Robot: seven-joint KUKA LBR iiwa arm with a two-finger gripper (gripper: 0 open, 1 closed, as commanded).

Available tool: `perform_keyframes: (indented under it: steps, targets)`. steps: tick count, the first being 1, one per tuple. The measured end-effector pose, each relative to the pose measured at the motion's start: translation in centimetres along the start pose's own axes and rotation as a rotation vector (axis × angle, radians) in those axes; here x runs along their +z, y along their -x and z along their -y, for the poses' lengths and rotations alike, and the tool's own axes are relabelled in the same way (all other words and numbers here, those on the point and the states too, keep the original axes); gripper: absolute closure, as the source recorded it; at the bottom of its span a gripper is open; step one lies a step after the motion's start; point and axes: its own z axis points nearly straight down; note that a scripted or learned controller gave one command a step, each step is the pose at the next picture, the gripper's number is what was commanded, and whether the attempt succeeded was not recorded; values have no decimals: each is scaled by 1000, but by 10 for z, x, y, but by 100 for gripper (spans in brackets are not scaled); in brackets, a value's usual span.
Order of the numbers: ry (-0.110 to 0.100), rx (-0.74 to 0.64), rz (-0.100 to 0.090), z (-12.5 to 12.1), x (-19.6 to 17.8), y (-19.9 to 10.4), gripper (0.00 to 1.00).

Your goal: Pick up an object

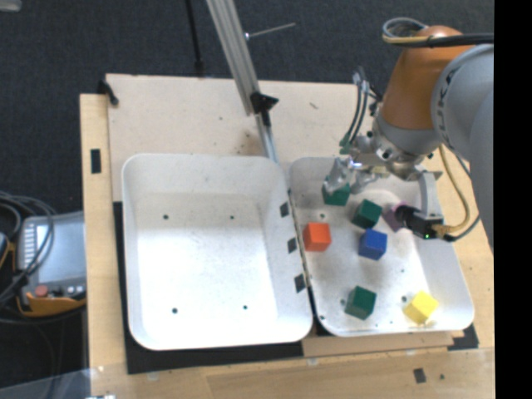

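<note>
Arm (432, 81) comes in from the right, grey w/ orange band above the wrist, and hangs over the back part of the right bin (440, 281). Its gripper (339, 183) sits low at the bin's back-left area; a small dark green block (337, 194) sits right at the tip, touching it or just under it. Can't tell if the jaws are wide, narrow or closed on that block; the tip is too small and cluttered w/ cables.

5 more blocks lie in the right bin: a 2nd green block (366, 214) just right of the gripper, a blue block (373, 244) below it, an orange block (316, 237) near the bin's left wall, a 3rd green block (361, 301) toward the front, and a yellow block (421, 307) at the front-right corner. All apart from each other.

Left bin (133, 248) sits beside the right one, walls touching in the middle of the table (166, 106).
</note>
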Motion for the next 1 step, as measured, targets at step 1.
perform_keyframes:
  steps: [1]
  targets:
    - [-1,-1,0,-1,-42,1,100]
